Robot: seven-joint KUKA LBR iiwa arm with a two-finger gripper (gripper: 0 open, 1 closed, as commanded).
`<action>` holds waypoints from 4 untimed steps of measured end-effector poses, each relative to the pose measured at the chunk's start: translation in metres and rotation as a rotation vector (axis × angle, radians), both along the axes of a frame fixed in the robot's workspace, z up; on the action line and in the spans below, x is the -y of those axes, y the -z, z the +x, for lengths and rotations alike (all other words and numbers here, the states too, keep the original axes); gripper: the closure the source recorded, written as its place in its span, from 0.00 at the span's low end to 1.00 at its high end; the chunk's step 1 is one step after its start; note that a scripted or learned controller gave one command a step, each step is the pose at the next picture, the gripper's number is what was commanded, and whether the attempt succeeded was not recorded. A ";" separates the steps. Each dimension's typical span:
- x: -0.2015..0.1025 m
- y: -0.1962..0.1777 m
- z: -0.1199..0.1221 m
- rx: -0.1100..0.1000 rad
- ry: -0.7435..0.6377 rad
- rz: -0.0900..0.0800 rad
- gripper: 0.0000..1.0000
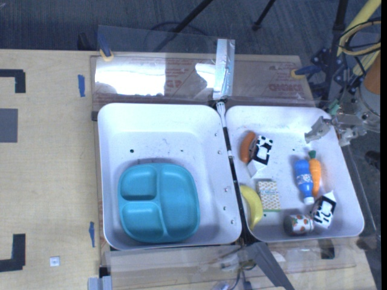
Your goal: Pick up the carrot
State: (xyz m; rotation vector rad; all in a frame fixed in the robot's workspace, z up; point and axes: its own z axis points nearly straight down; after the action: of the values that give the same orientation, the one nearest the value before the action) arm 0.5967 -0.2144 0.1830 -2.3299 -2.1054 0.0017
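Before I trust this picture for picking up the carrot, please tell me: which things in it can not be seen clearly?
- The hand, camera view: small and blurred near the right bin's top right corner; its finger state is unreadable.
- The arm: cut off by the right edge.
- The carrot: its left side lies against the blue bottle, so any gap is unclear.
- The can: label too small to read.

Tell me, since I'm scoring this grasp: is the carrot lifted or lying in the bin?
Lying in the right bin: the carrot rests beside the blue bottle.
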 end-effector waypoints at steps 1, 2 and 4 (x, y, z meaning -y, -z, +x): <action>-0.001 0.040 -0.015 0.019 0.129 -0.004 0.00; -0.003 0.044 -0.016 0.046 0.173 -0.008 0.00; -0.004 0.044 -0.018 0.067 0.276 -0.008 0.00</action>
State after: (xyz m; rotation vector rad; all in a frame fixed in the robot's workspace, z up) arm 0.5788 -0.2100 0.1388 -2.6382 -1.7934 -0.0696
